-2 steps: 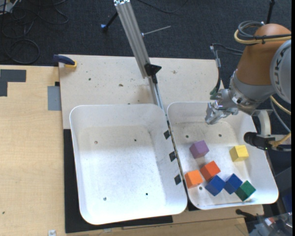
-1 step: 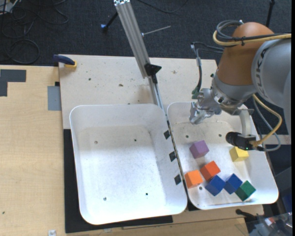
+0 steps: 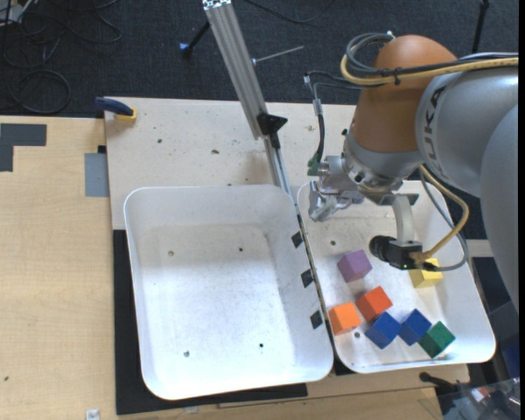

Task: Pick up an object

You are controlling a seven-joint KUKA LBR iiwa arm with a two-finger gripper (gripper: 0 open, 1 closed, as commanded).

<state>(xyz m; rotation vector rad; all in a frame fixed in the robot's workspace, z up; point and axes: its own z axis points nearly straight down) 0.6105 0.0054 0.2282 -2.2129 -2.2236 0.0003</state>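
Several small blocks lie in the right bin (image 3: pixel 472 344): a purple block (image 3: pixel 354 265), a red block (image 3: pixel 374 303), an orange block (image 3: pixel 345 318), two blue blocks (image 3: pixel 383 330) (image 3: pixel 415 326), a green block (image 3: pixel 437 338) and a yellow block (image 3: pixel 425 274). My gripper (image 3: pixel 321 206) hangs over the far left part of the right bin, above and to the left of the purple block. Nothing shows between its fingers.
The left bin (image 3: pixel 149 234) lies beside the right one, sharing a divider with black clips. A slanted aluminium bar (image 3: pixel 241 77) rises behind the bins. A blue and yellow clamp (image 3: pixel 115 108) sits at the bench's far left corner.
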